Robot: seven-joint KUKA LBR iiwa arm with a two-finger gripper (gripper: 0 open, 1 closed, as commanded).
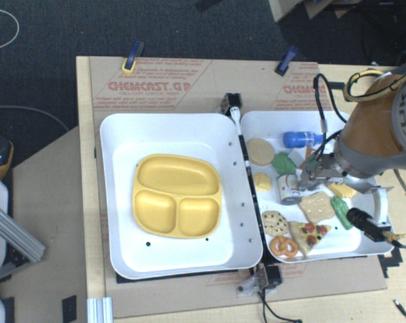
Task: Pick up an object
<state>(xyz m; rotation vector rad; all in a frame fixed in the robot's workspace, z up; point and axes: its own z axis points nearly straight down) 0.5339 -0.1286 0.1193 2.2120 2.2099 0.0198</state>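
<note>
My gripper (309, 177) hangs low over the middle of the right bin (337, 121), with the orange-banded arm (371, 123) reaching in from the right. Right beside it on the left lies a small silver can (290, 189), and a slice of toast (316, 206) sits just below it. Around them lie a blue bottle (298, 139), a round tan biscuit (261, 151), a green piece (282, 162), a yellow piece (262, 182), a green pickle (341, 212), a chocolate-chip cookie (275, 222), a pizza slice (310, 233) and a pretzel (283, 247).
The left bin (115, 180) holds a yellow divided plate (177, 195). Black cables (320, 106) trail from the arm over the right bin's far edge. A black connector (366, 223) sticks out near the bin's right rim.
</note>
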